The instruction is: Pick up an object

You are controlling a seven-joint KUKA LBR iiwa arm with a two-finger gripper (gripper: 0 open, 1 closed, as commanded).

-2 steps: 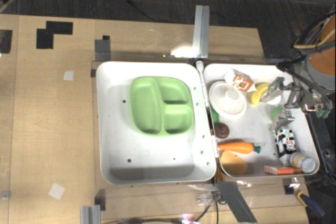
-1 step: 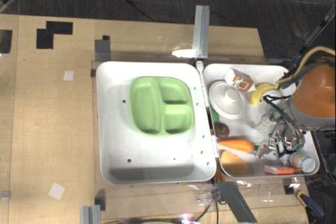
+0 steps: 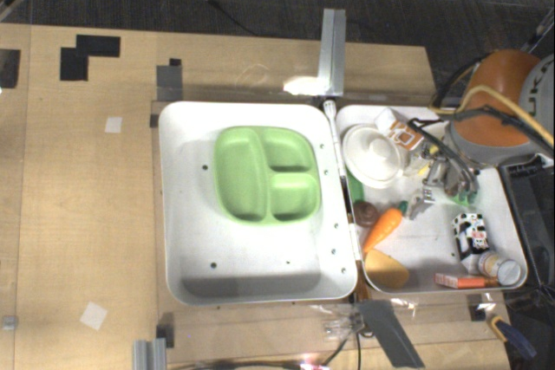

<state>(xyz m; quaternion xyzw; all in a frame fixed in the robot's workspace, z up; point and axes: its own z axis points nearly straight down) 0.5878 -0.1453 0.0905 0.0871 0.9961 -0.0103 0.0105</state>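
Camera view, as I see it from my remote station: two shallow white bins sit side by side on the bench. The left bin point(image 3: 186, 186) holds one item, a green divided tray point(image 3: 264, 173), lying near the bin's centre, slightly toward 12 o'clock. The right bin point(image 3: 512, 225) carries the clutter. A white bowl point(image 3: 373, 154) lies at about 10 o'clock; an orange carrot point(image 3: 382, 226) lies tilted at about 8 o'clock, with a small dark brown object point(image 3: 365, 211) just beside its upper end and a tan rounded piece point(image 3: 387, 270) near 7 o'clock. A black-and-white toy point(image 3: 471, 232) lies at about 4 o'clock, and below it, along the 5 o'clock rim, a small bottle-like item point(image 3: 503, 269) and a thin orange-red stick point(image 3: 466, 280). The arm point(image 3: 499, 113) enters from 2 o'clock; its gripper point(image 3: 434, 182) hangs over the bin's middle, just right of the bowl and above the carrot. I cannot tell how the gripper stands, nor make out any object in it.
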